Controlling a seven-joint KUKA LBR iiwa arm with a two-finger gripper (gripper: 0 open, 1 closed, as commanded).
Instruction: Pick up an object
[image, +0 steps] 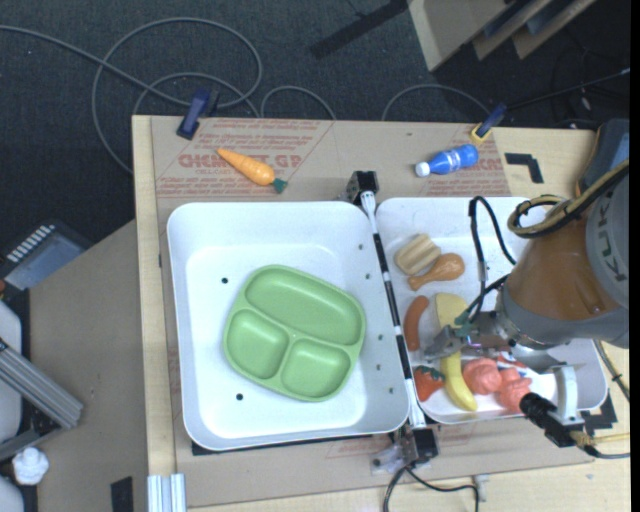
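Arm (560, 280): grey with an orange band, reaching in from the right of the frame and bending down over the right bin.
Gripper (452, 342): low in the right bin, at its middle, metal fingers pointing toward the left of the frame among the toy food.
Jaws: whether they stand wide or narrow cannot be told; the wrist and the clutter hide the gap, and no item shows plainly between them.
Right bin (440, 215): shallow, white, in the right half of the frame, holding all the food items.
Banana (458, 382): yellow, curved, lying lengthwise at the bin's lower middle, just beneath the gripper.
Sausage (415, 320): red-orange, long, standing nearly upright in the picture along the bin's left wall.
Drumstick (440, 268): brown and glossy, in the upper part of the bin, touching a tan bread roll (416, 250) on its upper left.
Yellow piece (450, 308): pale wedge just above the gripper.
Red items (495, 380): pinkish-red lumps at the lower right of the bin, beside the banana.
Left bin (200, 300): white, centre-left of the frame, bearing a green divided plate (292, 333).
Bench top: a carrot (250, 166) at the upper left and a blue bottle (448, 161) at the upper right, both outside the bins.
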